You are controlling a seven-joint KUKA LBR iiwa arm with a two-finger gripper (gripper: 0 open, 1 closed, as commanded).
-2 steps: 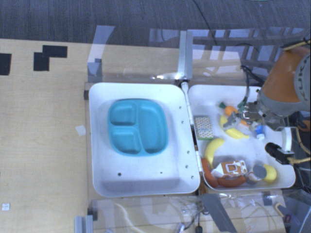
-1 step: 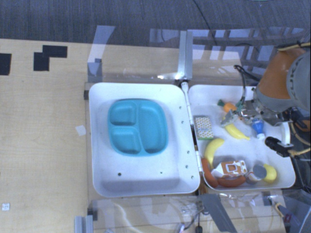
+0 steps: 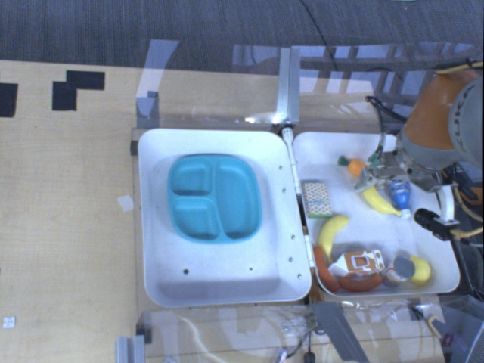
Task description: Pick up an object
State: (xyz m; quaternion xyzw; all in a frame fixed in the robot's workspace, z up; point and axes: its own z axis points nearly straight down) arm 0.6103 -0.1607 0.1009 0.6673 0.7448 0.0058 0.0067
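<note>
Nearest the front rim of the right bin (image 3: 451, 284): red sausage-like curve (image 3: 333, 277), small printed carton (image 3: 364, 262), glossy yellow banana (image 3: 331, 231). Further back, beside the pincer (image 3: 380, 169), another banana (image 3: 380, 201); best approached straight down, centred. Pincer opening: cannot tell. Left bin holds a smooth blue divided tray (image 3: 215, 197).

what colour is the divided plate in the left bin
Light blue, a plain sectioned plate lying in the left white bin; the camera view shows it clearly.
</note>
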